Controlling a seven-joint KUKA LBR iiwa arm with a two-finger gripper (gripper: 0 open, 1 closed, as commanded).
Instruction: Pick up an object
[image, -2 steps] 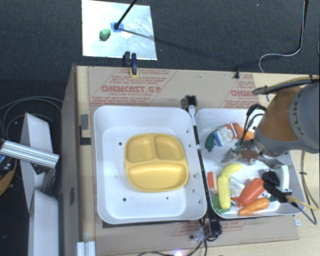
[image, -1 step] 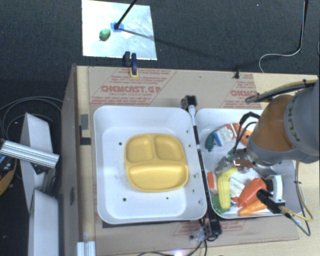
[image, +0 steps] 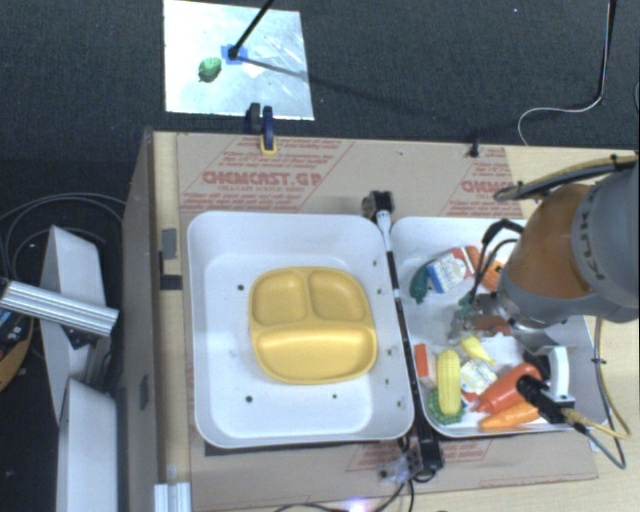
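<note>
The end effector (image: 470, 318) is hanging low in the right bin (image: 410, 240); I cannot tell its state. Crowded toys, corn (image: 449, 380) and carrot (image: 505, 392) touching, could make it nudge neighbours or close on nothing.

This looks like a robotics lab: a brown cardboard-covered bench (image: 300, 170) stands on dark carpet (image: 80, 90), bearing two shallow white plastic bins (image: 215, 300). Loose black cables (image: 60, 215) and a silver aluminium rail (image: 60, 308) lie off its left edge. A grey industrial arm with an orange band (image: 560, 250) reaches over its right edge.
</note>
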